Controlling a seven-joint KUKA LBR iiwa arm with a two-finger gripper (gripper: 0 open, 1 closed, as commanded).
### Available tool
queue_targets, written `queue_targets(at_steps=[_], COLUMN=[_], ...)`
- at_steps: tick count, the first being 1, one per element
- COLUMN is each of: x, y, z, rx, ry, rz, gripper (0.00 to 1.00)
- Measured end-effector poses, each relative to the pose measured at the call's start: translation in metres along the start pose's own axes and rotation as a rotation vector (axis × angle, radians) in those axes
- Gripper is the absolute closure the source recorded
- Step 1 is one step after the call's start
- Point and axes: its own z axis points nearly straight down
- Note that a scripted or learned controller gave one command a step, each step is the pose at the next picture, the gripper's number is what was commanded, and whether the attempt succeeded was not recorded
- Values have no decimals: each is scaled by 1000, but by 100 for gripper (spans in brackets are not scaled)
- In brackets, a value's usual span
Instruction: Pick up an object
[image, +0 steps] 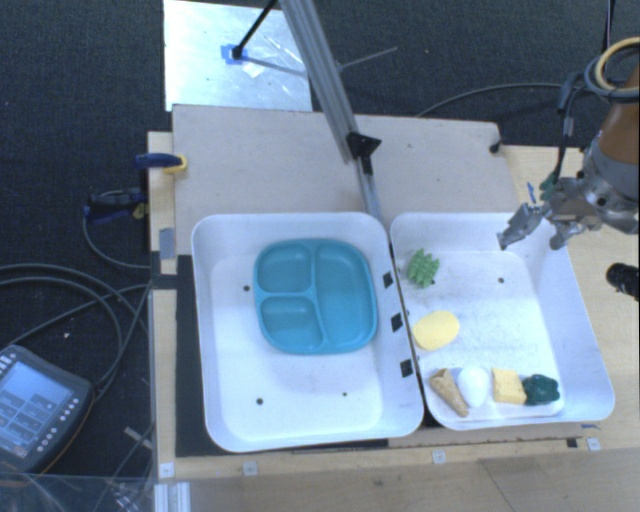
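Note:
My gripper (540, 228) hangs over the far right corner of the right bin (575, 300), its two fingers spread with nothing between them. In that bin lie a green knobbly piece (422, 268) near the far left, a yellow lemon-like lump (436, 329) by the left wall, and along the near wall a tan cone (448, 390), a white egg (474, 384), a yellow block (508, 386) and a dark green lump (541, 388). All of them lie well away from the gripper.
The left bin (225, 400) holds a blue divided plate (314, 296). A grey pole (330, 90) slants across the board behind the bins. Cables and a handheld controller (35, 405) lie on the floor at the left.

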Motion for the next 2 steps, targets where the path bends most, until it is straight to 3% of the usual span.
queue_targets(at_steps=[1,2], x=[0,9], y=[0,-2], z=[0,57], rx=[0,5], ry=[0,1], rz=[0,1], gripper=[0,0])
